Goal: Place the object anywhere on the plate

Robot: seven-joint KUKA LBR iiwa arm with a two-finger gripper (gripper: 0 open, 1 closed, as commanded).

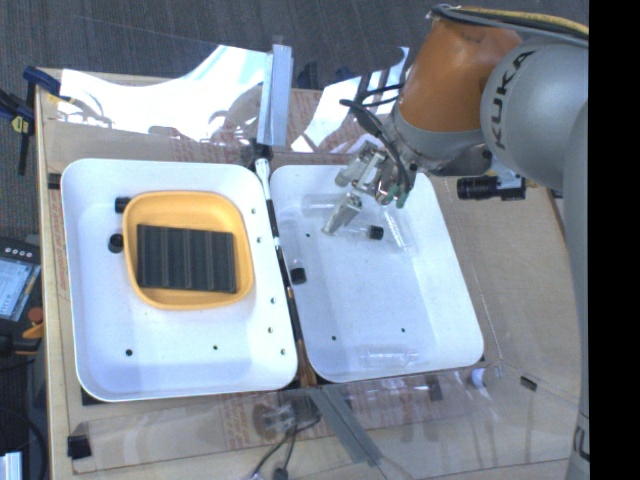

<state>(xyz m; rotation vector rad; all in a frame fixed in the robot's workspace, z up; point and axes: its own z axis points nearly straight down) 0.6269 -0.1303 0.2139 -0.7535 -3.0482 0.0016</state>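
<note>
The arm (520,78) is cut off by the top edge, above the right bin (440,338). Over that bin's far end, the gripper (352,208) is a small tangle of metal — its fingers too fine to separate. The yellow plate (190,213) hides part of the left bin (90,358) floor.

yellow plate (187,213) flat in left bin; dark ridged object (188,259) lying on it

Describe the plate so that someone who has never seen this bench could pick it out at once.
Start from the two shallow white bins side by side and take the left bin, away from the arm. The plate lies inside it, toward the bin's far side. It is the only yellow thing there: a rounded rectangle with a raised rim and a dark ribbed panel in its middle.
</note>
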